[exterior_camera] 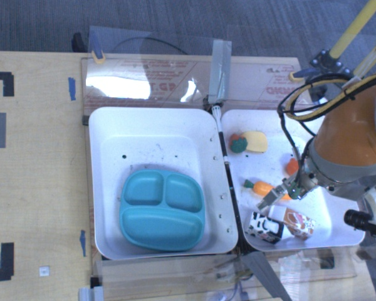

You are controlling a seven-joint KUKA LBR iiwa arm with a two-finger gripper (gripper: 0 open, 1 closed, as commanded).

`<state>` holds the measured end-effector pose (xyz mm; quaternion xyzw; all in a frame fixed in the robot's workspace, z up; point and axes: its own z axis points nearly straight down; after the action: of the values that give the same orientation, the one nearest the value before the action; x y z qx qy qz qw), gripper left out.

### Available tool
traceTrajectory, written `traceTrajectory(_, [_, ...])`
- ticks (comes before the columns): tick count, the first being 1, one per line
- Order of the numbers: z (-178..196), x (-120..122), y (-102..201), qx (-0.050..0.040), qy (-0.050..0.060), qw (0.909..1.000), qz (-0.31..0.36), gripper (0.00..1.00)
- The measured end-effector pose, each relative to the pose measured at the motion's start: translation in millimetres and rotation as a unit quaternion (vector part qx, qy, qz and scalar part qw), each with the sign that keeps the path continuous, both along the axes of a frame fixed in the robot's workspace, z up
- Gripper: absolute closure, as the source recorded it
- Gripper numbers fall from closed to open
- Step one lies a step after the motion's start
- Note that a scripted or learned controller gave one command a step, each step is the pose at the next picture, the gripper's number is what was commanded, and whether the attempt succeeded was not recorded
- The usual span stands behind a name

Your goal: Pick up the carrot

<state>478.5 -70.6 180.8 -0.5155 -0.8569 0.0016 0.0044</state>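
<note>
The carrot is small and orange with a green top. It lies in the right bin, near its middle left. My gripper hangs low over the right bin, just right of and below the carrot, close to its orange end. I cannot make out whether it touches the carrot. The grey arm with its orange band covers the bin's right part.
The right bin also holds a yellow piece, a green and red toy, a small orange item, a black-and-white item and a red-and-white item. A blue divided plate lies in the left bin.
</note>
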Motion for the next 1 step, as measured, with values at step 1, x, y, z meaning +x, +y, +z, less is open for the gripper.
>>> traceTrajectory(1, [-75.3,6.1,-23.9,-0.0013,-0.003,0.9948,-0.102,0.00])
